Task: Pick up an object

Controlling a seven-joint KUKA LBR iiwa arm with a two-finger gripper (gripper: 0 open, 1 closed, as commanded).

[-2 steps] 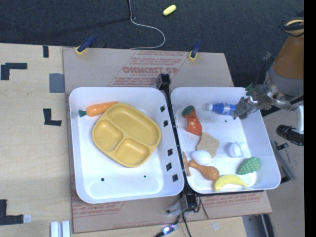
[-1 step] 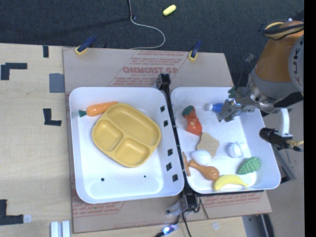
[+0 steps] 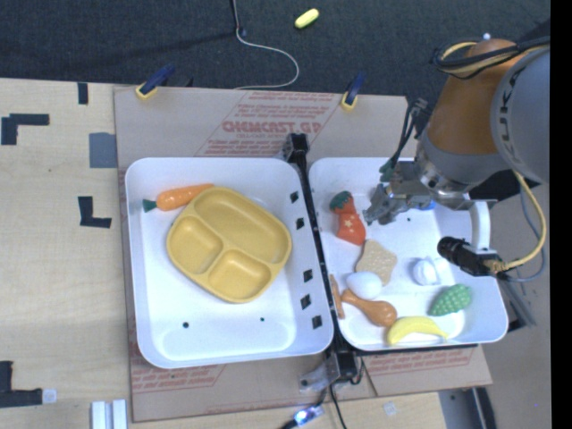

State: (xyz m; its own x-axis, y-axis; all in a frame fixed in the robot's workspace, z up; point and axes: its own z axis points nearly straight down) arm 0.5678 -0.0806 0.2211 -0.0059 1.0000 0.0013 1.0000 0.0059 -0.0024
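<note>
My gripper (image 3: 382, 206) hangs over the right bin (image 3: 487, 333), near its upper middle, just right of a red strawberry toy (image 3: 349, 222). Nothing shows between its fingers. Below it in the same bin lie a slice of bread (image 3: 376, 262), a white egg (image 3: 363, 284), a brown drumstick (image 3: 371, 308), a yellow banana (image 3: 416, 330), a green broccoli-like piece (image 3: 450, 299) and a small white object (image 3: 424, 271). The left bin (image 3: 152, 329) holds a yellow divided tray (image 3: 230, 242) and an orange carrot (image 3: 179, 197).
Both bins rest on a cardboard sheet (image 3: 259, 119) held by blue-and-yellow clamps (image 3: 154, 80). A black divider (image 3: 308, 231) runs between the bins. A black camera unit (image 3: 465, 255) sits on the arm at the right. A yellow piece (image 3: 307, 18) lies on the dark floor behind.
</note>
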